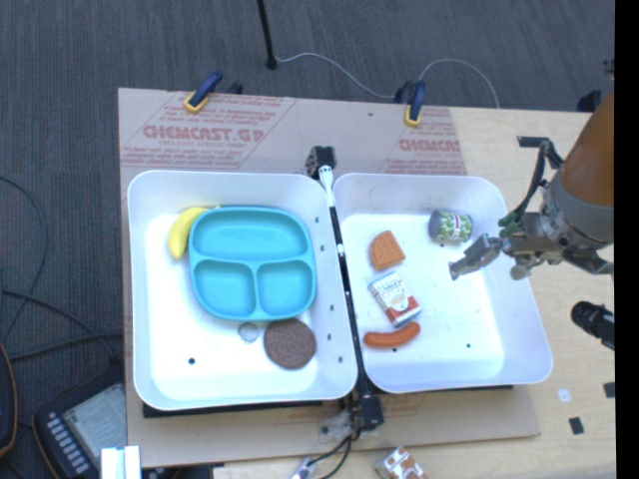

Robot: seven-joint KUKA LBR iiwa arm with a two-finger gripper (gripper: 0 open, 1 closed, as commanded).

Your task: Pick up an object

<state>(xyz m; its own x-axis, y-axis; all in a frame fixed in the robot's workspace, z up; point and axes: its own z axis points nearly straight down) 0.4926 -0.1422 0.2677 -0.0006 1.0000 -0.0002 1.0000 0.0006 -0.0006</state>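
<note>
So the gripper (486, 255) hovers beside the green ball (451, 228), jaws spread and empty (approach step, I'd guess); next it needs centring over it.

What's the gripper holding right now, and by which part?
Nothing. The gripper hangs open over the right bin, no object between its fingers.
</note>
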